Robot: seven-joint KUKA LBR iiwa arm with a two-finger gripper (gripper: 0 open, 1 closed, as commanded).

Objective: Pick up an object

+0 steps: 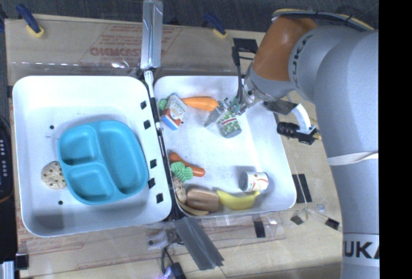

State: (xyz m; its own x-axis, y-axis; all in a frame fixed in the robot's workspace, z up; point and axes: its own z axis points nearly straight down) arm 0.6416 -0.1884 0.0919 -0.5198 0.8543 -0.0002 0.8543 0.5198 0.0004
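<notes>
Camera view: the gripper (226, 114) hangs low over the right bin (280, 155), at its upper middle, right over a small green-patterned packet (230, 124). The packet sits just beneath the tips; whether it is gripped, or how wide the jaws stand, I cannot tell. Likely the arm is placed here because the packet lies apart from the clutter. A carrot (201, 103) lies just left, a carton (172, 111) by the divider. Along the near wall sit a banana (238, 199), a can (255, 180), a bun (201, 199) and a second carrot (187, 171). The left bin (32, 116) holds a blue tray (103, 162) and a cookie (53, 175). Both bins rest on a cardboard-lined bench (116, 42) over dark floor.
</notes>
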